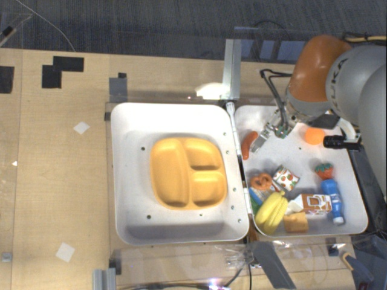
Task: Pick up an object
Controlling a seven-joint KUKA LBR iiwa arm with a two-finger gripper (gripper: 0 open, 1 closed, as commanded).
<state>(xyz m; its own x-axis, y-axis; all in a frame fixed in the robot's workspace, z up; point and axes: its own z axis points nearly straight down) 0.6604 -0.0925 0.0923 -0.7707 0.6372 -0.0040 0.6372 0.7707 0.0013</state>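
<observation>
Arm (338, 77) reaches in from right, wrist bent down-left, gripper (265, 136) low.

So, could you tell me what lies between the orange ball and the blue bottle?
In the camera view, a small red strawberry-like toy lies between orange ball and blue bottle.

Pale wood bench, dark floor behind

The light wooden benchtop (54, 180) carries black tape patches (60, 70) near its far left; beyond its edge lies dark grey carpet (151, 8), and metal brackets (233, 65) stand by.
</observation>
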